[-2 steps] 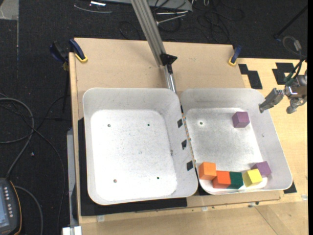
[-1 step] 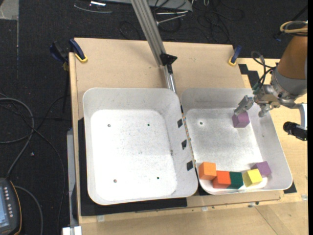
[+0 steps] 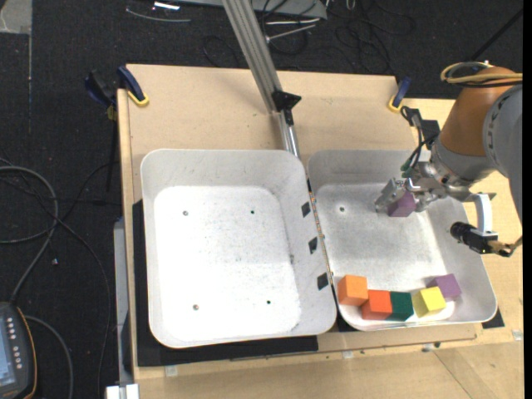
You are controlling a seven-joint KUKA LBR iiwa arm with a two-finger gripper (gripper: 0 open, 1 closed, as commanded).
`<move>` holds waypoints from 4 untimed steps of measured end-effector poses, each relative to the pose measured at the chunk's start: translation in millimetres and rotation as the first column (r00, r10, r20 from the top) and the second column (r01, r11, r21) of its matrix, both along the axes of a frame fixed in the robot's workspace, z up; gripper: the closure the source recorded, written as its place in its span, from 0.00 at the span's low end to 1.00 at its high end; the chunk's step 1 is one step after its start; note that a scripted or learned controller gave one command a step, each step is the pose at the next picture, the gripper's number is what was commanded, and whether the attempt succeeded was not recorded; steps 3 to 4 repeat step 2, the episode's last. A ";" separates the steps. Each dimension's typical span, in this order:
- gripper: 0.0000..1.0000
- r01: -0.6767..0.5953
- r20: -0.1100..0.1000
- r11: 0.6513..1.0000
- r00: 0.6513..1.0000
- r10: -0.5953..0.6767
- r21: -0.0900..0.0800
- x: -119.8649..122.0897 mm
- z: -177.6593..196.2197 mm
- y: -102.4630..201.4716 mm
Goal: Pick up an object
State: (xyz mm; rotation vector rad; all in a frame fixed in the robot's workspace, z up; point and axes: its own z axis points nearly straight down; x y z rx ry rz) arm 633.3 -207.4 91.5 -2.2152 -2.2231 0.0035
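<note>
Camera view, arm: the grey arm with the orange band is reaching in from the right over the right bin [image 3: 465,306], its gripper [image 3: 397,199] hanging above the bin's upper middle.
Camera view, jaws: a purple block [image 3: 404,206] is sitting at the tip of the gripper and appears to be clamped between the jaws, though the slant is hiding how firmly.
Camera view, blocks: five more are lying in a row along the near wall of the right bin: orange block [image 3: 353,288], red block [image 3: 380,302], green block [image 3: 401,305], yellow block [image 3: 430,300] and a second purple block [image 3: 448,286], each touching its neighbour.
Camera view, left bin [image 3: 166,181]: sitting just beside the right one on the table [image 3: 208,106].
Handling: the blocks are looking small, stiff and light, probably smooth-faced, so a squeeze across two flat opposite faces should be holding best; a corner grip is likely slipping.
</note>
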 end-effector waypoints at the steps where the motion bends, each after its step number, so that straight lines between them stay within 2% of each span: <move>1: 1.00 0.000 0.007 1.000 1.000 0.000 -0.003 1.7 14.4 -1.2; 2: 1.00 -0.006 0.005 1.000 1.000 0.006 0.003 -4.6 41.3 84.3; 4: 1.00 -0.006 0.005 1.000 1.000 0.006 0.003 -4.6 41.3 84.3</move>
